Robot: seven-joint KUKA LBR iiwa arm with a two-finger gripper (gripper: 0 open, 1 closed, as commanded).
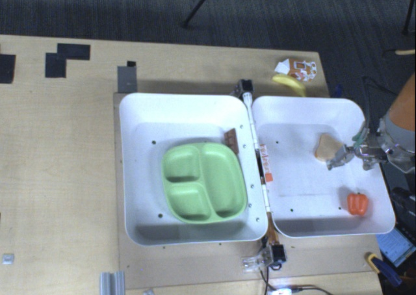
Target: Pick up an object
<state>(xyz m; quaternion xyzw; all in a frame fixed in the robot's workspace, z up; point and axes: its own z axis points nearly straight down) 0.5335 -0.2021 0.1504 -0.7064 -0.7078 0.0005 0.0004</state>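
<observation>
- Tan object (325, 147), a pale lump, lay in the upper right part of the right bin (305, 113), with the gripper (340, 159) just beside it, apparently touching its lower right edge.
- Fingers stood apart, one reaching toward the lump; nothing sat between them, so the pick was judged not yet made.
- Orange pepper-like item (357, 203) rested near the same bin's lower right corner, well apart from the lump.
- Bare floor lay left of the lump; the right wall stood close behind the gripper.
- Left bin (140, 157) held a green divided plate (203, 182).
</observation>
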